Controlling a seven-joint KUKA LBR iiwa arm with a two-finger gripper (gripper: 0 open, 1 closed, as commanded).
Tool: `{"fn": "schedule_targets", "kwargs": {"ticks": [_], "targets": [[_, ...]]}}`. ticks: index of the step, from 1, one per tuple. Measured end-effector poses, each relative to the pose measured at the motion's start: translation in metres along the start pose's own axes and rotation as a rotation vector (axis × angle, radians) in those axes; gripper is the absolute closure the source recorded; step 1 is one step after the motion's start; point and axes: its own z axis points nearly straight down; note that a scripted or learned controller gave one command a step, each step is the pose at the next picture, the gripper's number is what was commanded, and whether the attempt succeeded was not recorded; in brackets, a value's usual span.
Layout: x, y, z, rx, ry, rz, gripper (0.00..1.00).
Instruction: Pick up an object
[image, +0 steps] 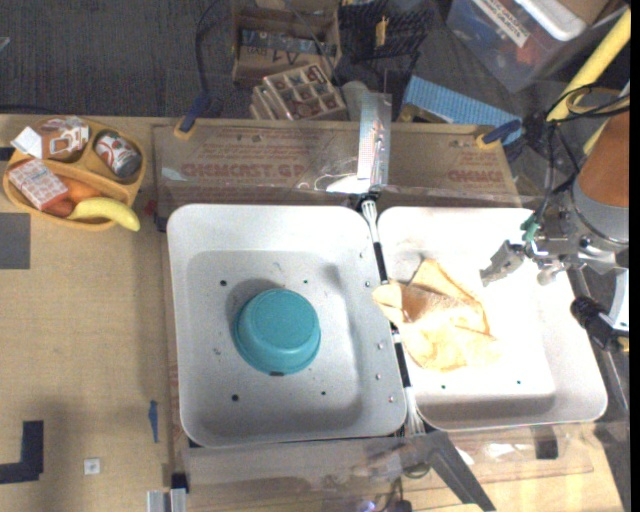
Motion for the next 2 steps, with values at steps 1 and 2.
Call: {"fn": "schedule_targets", "kwargs": {"ticks": [1,2], "targets": [[-0.008,-0.004,0.119,-0.007,-0.003,-0.094,0.0],[-0.011,-0.004,0.108,-0.01,-0.004,-0.09,1.0]]}}
